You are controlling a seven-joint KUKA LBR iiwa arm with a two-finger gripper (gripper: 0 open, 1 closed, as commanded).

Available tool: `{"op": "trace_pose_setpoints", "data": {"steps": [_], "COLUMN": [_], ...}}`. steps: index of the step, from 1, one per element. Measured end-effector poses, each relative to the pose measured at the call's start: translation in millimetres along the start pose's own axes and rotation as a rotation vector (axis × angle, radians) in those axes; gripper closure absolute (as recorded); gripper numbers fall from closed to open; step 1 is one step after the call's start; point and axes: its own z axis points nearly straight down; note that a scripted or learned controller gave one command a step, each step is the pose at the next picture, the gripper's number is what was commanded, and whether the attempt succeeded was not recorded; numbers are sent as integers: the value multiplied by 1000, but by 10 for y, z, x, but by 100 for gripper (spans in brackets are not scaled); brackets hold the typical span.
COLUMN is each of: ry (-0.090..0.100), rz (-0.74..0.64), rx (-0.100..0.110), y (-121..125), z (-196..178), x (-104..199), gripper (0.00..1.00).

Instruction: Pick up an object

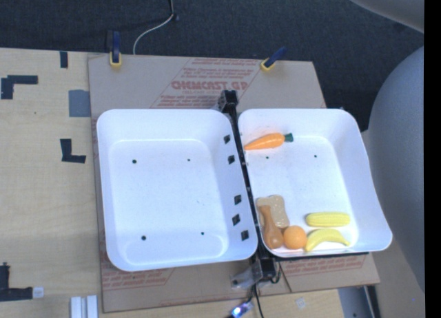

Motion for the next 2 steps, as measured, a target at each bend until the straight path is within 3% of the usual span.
{"op": "trace_pose_setpoints", "data": {"steps": [2], "ry": [1], "rz": [1], "rx": [-12], "y": [5], "z": [-192], "x": [28], "gripper": [100]}}
